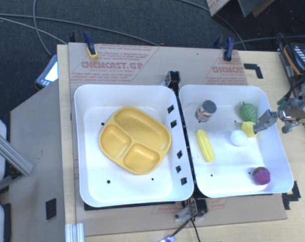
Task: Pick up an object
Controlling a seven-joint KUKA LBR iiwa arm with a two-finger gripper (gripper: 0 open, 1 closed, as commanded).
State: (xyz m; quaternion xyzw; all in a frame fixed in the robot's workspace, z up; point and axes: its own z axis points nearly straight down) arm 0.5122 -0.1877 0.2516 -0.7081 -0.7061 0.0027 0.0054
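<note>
While poised at the right bin (273, 150) rim, gripper (265, 121) beside yellow block (248, 129), green toy (247, 110), white ball (238, 138); finger spread impossible to tell. Risk: nudging crowded neighbours, grasping nothing.

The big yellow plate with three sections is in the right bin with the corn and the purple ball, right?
Not quite. The camera view shows the yellow plate in the left bin. The corn and purple ball are in the right bin.
</note>
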